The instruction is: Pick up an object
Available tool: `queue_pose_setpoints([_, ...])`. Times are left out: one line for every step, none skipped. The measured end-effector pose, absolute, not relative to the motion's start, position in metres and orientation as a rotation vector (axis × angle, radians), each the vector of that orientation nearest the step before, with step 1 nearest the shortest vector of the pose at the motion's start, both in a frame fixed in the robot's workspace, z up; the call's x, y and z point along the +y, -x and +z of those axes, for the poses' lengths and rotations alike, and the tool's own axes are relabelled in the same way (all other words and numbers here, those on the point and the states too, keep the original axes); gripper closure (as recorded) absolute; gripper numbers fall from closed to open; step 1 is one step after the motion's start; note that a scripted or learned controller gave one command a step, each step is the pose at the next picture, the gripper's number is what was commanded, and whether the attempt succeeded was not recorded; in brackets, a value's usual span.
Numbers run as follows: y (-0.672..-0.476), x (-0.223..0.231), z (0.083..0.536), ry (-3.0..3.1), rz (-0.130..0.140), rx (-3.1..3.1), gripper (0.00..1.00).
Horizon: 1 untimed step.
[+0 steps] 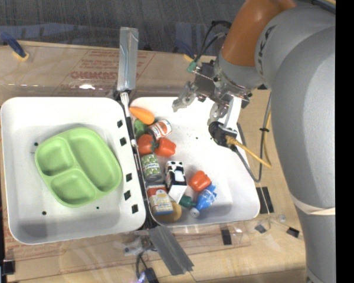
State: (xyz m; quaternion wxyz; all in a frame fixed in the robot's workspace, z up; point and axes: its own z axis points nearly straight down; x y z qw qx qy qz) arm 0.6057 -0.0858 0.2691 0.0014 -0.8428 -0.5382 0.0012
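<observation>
My gripper (196, 106) hangs over the back of the right bin (242, 175), open with nothing between its fingers. Below and left of it, several small items lie along the bin's left wall: an orange carrot (143, 114), a red-and-white can (160, 128), a red tomato (145, 143), a red pepper (166, 147) and a green-labelled jar (151, 168). Nearer the front are a black-and-white carton (176, 173), an orange-red pepper (199, 181), a blue bottle (205, 198) and a yellow-labelled bottle (160, 203).
The left bin (23, 217) holds a green divided plate (79, 165). A metal divider strip (127, 58) runs between the bins at the back. The right bin's floor under the gripper and toward its right wall is bare white.
</observation>
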Motion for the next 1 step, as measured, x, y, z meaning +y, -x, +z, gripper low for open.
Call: queue_pose_setpoints([-0.5747, -0.0908, 0.1572, 2.591, 0.012, -1.763, 0.00])
